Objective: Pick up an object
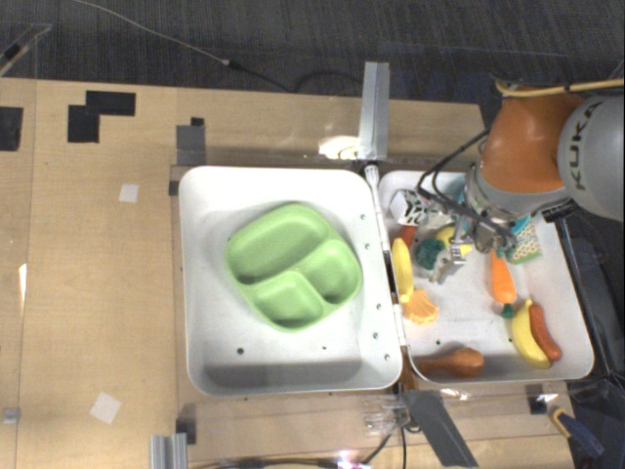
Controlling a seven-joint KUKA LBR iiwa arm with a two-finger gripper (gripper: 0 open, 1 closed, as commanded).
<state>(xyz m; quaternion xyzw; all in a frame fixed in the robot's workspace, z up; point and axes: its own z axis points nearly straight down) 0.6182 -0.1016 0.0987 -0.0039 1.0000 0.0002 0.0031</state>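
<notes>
1. The grey arm with the orange band (522, 145) reached in from the right, over the upper part of the right shallow white bin (571, 355).
2. Its claw (457, 254) hung low among the toys in that bin; whether it was open or closed could not be told, since the metal parts blurred together with the objects under them.
3. A dark teal plastic toy (428, 253) lay just to the left of the claw, close enough that contact could not be ruled in or out.
4. A small yellow piece (447, 234) sat right at the claw, between the teal toy and the wrist.
5. An orange carrot-shaped toy (502, 281) lay just to the right of and below the claw, apart from it.
6. A yellow banana-shaped toy (399, 265) lay along the bin's left wall, left of the teal toy.
7. An orange ridged toy slice (422, 307) rested below the claw, near the bin's left side.
8. A yellow banana with a red sausage-shaped toy (534, 334) lay toward the lower right corner, well apart from the claw.
9. A brown elongated toy (451, 362) lay against the near wall.
10. The left shallow white bin (210, 360) on the wooden counter (88, 291) held a green divided plastic plate (291, 265).
</notes>
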